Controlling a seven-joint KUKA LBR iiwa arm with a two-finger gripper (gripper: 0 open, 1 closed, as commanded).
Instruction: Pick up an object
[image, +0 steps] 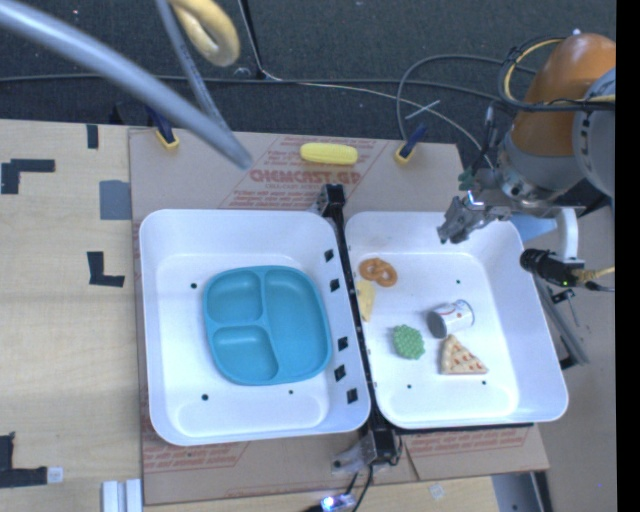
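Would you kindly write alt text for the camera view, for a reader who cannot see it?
The gripper hovers over the right bin's far edge, above a pretzel, a green broccoli piece, a small can and a waffle-textured wedge. The left bin holds a blue divided plate.

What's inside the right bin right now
In the right bin: a pretzel, a yellow piece by the divider, a green broccoli-like toy, a small can and a waffle wedge. The gripper covers part of the far corner.
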